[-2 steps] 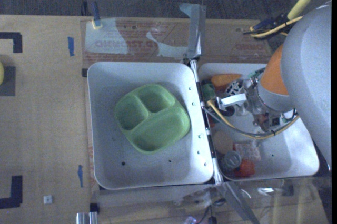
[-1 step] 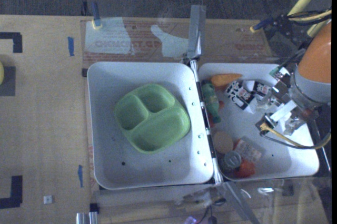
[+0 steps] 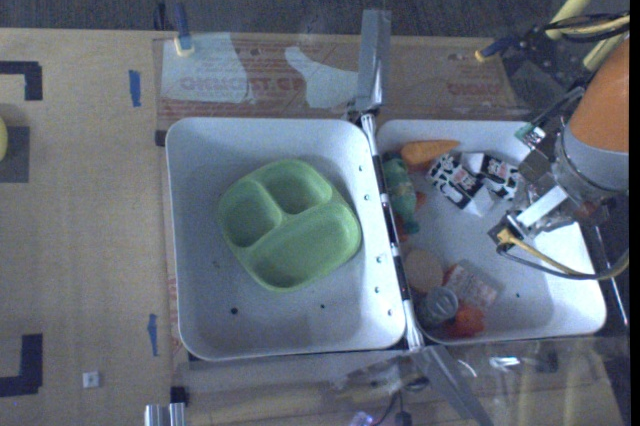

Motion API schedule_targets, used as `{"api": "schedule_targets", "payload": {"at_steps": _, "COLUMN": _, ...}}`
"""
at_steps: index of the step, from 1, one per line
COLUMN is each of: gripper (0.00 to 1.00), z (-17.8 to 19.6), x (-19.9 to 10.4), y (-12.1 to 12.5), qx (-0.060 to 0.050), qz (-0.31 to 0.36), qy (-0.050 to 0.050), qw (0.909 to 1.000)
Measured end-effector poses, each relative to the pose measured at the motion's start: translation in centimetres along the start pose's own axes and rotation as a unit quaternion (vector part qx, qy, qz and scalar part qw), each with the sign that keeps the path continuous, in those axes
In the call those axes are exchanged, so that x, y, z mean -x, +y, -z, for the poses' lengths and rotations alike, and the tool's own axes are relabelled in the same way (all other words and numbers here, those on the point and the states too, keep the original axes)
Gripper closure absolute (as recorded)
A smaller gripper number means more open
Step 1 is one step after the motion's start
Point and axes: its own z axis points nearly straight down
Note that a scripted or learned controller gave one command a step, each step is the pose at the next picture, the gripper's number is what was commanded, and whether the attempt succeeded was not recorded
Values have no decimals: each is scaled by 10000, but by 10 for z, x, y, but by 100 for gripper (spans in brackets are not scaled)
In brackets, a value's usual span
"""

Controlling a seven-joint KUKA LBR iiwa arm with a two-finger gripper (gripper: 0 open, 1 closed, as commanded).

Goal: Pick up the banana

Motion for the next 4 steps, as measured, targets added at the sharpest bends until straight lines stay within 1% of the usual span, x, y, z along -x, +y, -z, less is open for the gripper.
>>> {"api": "schedule_targets", "payload": {"at_steps": 1, "gripper": 100, "z": 10, "x": -1, "y": 0, "qx": 4, "qz": -1, "qy": 6, "qw": 10000}}
{"api": "schedule_targets", "payload": {"at_steps": 2, "gripper": 100, "z": -105, "x": 36, "y": -18, "qx": -24, "qz": -1833, "qy": -14, "qw": 9830}}
{"api": "schedule_targets", "payload": {"at_steps": 3, "gripper": 100, "z": -15, "x": -5, "y": -77, "qx": -17, "qz": -2481, "qy": -14, "qw": 9687}}
{"api": "schedule_targets", "payload": {"at_steps": 4, "gripper": 100, "z": -16, "x": -54, "y": -134, "qx": -25, "qz": -2510, "qy": -20, "qw": 9680}}
